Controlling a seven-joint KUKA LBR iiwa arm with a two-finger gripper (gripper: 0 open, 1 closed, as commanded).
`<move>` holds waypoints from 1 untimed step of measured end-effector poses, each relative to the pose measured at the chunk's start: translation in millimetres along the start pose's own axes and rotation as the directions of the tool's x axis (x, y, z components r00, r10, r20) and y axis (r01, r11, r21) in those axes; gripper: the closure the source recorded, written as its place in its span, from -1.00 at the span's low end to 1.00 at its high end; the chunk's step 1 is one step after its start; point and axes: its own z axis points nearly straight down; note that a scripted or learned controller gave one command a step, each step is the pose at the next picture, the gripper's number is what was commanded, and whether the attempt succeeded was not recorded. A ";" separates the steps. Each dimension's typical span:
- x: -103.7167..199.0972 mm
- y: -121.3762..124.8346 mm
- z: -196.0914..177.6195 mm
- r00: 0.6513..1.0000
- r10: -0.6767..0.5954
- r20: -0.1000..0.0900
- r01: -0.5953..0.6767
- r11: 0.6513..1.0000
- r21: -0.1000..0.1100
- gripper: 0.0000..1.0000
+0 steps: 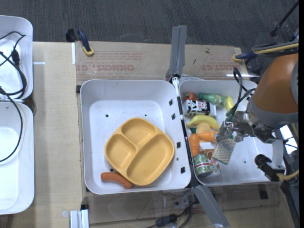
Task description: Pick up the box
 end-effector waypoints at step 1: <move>-1.0 0.8 -7.1 1.000 0.000 0.001 0.000 1.000 0.003 1.00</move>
